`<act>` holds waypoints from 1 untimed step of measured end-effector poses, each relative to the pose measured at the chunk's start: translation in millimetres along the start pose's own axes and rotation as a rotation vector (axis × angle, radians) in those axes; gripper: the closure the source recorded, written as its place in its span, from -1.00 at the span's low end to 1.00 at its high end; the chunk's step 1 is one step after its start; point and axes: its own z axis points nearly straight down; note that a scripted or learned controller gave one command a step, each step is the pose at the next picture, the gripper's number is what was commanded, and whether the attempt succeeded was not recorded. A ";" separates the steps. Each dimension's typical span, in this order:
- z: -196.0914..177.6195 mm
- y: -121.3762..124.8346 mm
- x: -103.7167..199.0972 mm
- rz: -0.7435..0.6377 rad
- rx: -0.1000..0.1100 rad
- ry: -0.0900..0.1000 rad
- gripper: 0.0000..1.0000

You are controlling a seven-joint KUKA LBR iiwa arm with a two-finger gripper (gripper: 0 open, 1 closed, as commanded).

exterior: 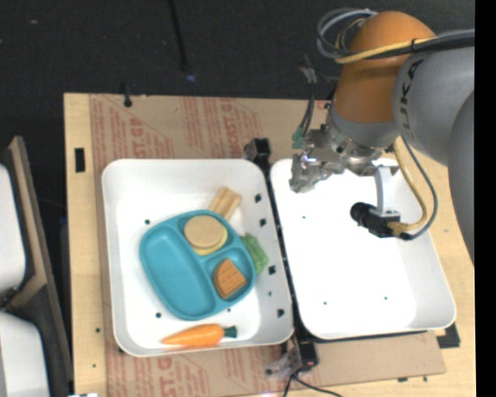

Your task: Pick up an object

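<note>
The grey arm [446, 89] with its rounded orange band [380, 56] stands closest to the lens, reaching in over the far end of the right shallow white plastic bin [372, 304]. The jaws [307, 172] hang at that bin's far left corner; whether they are open or closed cannot be told from here. A black cable [380, 220] loops down just right of them. Both bins sit on a pale wooden worktop [190, 122] covered with printed brown cardboard, and the floor beyond it is dark.

Left of the jaws and nearer the camera, the left white bin [120, 263] carries a blue compartment tray [178, 275], well apart from them. On the tray lie a round tan disc [207, 232] and a brown bread-like piece [230, 278]. A pale wooden block [225, 203] rests against the tray's far edge, a green piece [256, 253] sits at its right side, and an orange toy carrot [198, 335] lies along the near wall, farthest from the jaws.
</note>
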 end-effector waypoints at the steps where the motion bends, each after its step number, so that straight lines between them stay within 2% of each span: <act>1: -5.8 -17.1 51.5 0.000 -0.001 0.000 1.00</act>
